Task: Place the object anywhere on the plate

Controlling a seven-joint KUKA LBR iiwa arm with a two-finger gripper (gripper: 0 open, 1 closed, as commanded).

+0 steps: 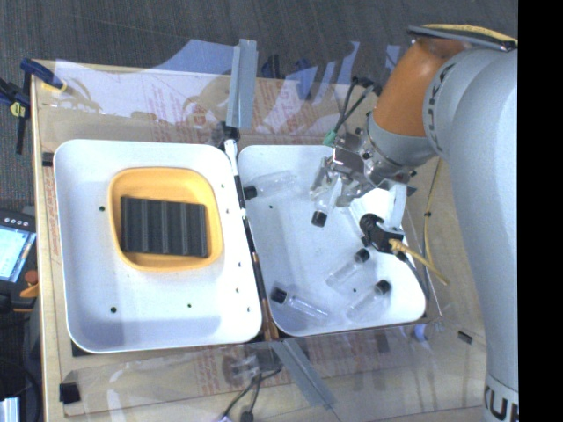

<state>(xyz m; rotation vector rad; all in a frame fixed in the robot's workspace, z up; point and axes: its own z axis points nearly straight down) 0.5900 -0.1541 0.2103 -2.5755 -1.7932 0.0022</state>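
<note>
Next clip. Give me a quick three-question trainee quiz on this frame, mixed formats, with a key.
1. True or false: the yellow plate sits in the right bin.
2. Where is the gripper? A) over the left bin B) over the right bin's upper part C) off the bench
3. Fill in: a dark ribbed ____ lies on the plate.

Key
1. False; it sits in the left bin, and the clear vials with black caps lie in the right bin.
2. B
3. insert; it looks like a rack.
</note>
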